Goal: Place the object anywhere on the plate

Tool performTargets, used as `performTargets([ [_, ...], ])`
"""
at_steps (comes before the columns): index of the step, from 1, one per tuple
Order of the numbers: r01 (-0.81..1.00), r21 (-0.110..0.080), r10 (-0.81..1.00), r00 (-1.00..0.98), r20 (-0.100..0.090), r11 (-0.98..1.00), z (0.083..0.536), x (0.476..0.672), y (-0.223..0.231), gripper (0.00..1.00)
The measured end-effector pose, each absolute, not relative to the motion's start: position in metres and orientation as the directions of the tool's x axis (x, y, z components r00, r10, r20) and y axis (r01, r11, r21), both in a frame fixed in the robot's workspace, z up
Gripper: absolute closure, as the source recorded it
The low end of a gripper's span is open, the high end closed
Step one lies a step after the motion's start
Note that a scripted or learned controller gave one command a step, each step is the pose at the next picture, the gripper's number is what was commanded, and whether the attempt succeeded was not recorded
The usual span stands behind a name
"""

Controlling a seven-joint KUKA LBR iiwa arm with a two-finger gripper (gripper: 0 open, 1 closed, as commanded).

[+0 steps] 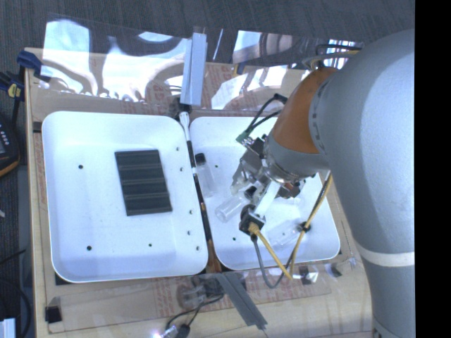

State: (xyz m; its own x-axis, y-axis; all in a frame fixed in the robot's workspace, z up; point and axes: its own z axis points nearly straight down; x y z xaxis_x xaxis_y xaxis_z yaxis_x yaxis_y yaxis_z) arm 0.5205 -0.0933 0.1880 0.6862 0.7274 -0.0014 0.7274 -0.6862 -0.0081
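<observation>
A dark ridged rectangular plate (143, 182) lies flat in the middle of the left bin (70, 139). In the right bin (218, 136), a small clear vial with a dark cap (202, 169) lies close to the wall between the bins. A clear tube-like piece (227, 208) rests just left of and below my gripper (245, 186). The gripper hangs low over the middle of the right bin, well to the right of the plate. The wrist hides what is directly beneath it.
The raised wall between the two bins (196, 189) runs between the gripper and the plate. Another clear piece (285, 234) lies near the right bin's front right corner. The grey arm (352, 139) covers the right side of that bin.
</observation>
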Motion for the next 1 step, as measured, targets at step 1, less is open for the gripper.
performTargets([
  [1, 0.63, -0.007, 0.63, 0.776, -0.005, -0.776, 0.1894, 0.5104, 0.0231, 1.0],
])
